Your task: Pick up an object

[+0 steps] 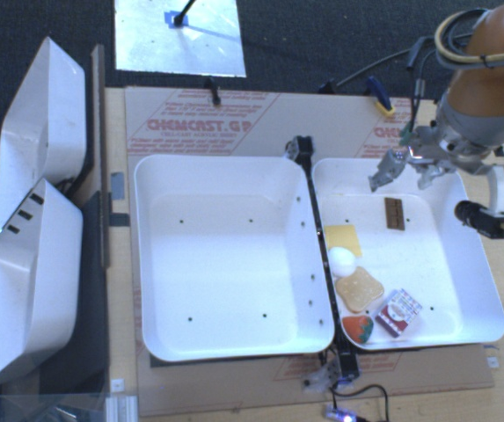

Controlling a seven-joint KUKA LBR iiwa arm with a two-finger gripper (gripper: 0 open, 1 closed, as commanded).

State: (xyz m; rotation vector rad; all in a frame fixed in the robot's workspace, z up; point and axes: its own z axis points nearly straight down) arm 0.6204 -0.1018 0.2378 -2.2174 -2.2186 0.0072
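Arm (pixel 489 69) is seen at the upper right of the camera view. A broad orange band (pixel 502 29), rounded and glossy, is noted on the upper part, with grey casing (pixel 480 117) directly below it. Dark cables (pixel 449 38) are looped around the orange section; a pale, yellowish hose is bundled with them. A silver-grey metal block is seen at the wrist, with small bright fittings. The hand (pixel 407 172) is made up of short grey fingers. A white bracket (pixel 498 187) carrying a black cylindrical part (pixel 478 216) is mounted at the side.
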